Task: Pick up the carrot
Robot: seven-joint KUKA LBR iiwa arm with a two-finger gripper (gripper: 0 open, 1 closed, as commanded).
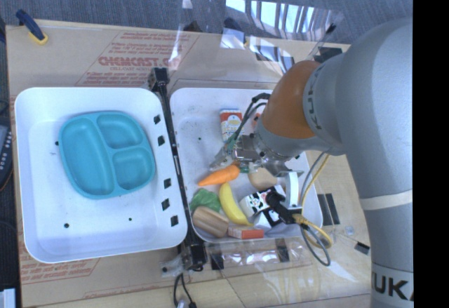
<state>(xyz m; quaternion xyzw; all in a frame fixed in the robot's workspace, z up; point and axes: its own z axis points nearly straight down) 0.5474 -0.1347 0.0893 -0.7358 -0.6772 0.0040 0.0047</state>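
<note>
Just left of the gripper [242, 154], the carrot [219, 176] lies in the right bin [184, 110], tip beside the metal fingertips; whether they grasp it cannot be told. Below sit a banana [232, 203] and green leaf [205, 199].

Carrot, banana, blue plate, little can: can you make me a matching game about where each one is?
Things:
1. carrot
2. banana
3. blue plate
4. little can

Places:
A. in the left bin
B. toward the far side of the right bin
C. just below the carrot, beside the green leafy thing
D. middle of the right bin, right by the gripper

Pairs: 1-D, 2-C, 3-A, 4-B
</note>
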